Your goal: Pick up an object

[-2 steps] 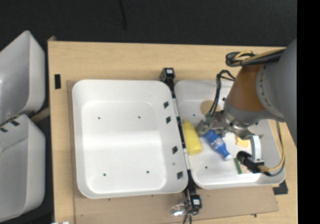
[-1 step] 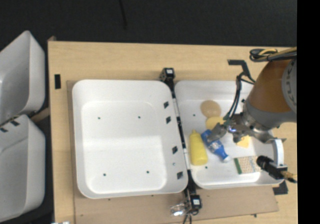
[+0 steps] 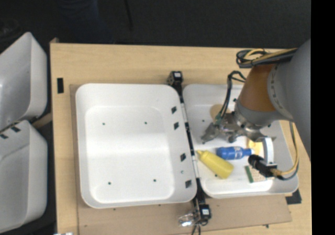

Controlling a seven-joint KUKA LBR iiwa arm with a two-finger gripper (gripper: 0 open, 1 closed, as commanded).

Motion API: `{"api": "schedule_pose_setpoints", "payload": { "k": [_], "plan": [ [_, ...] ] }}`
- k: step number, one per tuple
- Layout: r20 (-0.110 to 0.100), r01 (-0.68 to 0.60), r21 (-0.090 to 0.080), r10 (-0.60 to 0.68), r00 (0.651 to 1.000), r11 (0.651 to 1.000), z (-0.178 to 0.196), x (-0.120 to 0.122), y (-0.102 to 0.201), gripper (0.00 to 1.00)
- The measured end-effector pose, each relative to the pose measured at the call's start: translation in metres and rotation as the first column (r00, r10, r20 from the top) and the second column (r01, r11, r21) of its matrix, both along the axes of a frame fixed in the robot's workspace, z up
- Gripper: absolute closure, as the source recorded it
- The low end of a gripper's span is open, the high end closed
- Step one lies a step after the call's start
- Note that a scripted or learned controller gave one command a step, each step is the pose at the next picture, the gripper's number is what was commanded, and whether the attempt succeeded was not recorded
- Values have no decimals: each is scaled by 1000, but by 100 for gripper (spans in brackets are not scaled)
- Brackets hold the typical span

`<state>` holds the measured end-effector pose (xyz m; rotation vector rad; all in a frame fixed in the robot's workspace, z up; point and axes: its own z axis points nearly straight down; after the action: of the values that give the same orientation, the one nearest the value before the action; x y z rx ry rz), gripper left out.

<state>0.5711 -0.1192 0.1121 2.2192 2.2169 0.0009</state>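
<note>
Hovering low in the right bin (image 3: 209,189), gripper (image 3: 215,130) has fingers spread, nothing between them. Blue bottle (image 3: 233,153) lies just below-right of the fingertips; yellow bottle (image 3: 215,163) lies beside it, nearer the divider.

arm (image 3: 272,90): reached in from the right, bent downward | orange band: above wrist | gripper (image 3: 222,133): low, pointed left

Contents: two white bins (image 3: 131,145) on one surface (image 3: 120,61); one yellow bottle (image 3: 215,163); one blue bottle (image 3: 233,153); other items partly hidden, not countable.
</note>
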Motion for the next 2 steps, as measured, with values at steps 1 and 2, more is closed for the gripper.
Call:
{"api": "schedule_pose_setpoints", "payload": {
  "k": [1,2],
  "plan": [
    [10,-1,-2,1,1000,1000,-7,42,-47,0],
    [9,-5,-2,5,1000,1000,-7,105,-66,0]
  ]
}}
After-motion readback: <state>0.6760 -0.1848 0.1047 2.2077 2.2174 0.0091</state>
